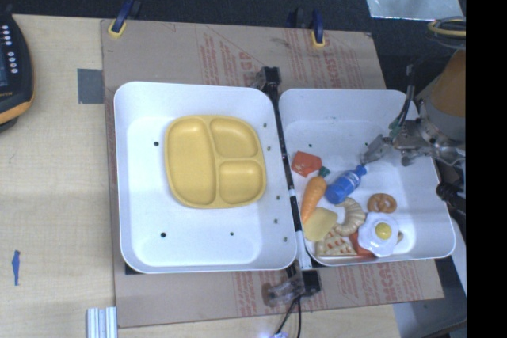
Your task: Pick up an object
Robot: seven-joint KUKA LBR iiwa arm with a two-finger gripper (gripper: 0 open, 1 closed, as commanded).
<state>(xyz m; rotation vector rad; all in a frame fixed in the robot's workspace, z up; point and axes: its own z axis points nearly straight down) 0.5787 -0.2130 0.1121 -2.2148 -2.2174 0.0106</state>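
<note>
The right bin holds a heap of toy food. There is a blue bottle, an orange carrot, a red piece, a pretzel, a fried egg, a yellow piece and a waffle. My gripper hangs over the bin's upper right part, just up and right of the blue bottle. It is open and nothing sits between its fingers. The arm's orange band shows at the right edge.
The left bin carries a yellow divided plate. Both bins rest on a cardboard sheet held by blue and yellow clamps. A black and orange pendant lies at the far left of the bench.
</note>
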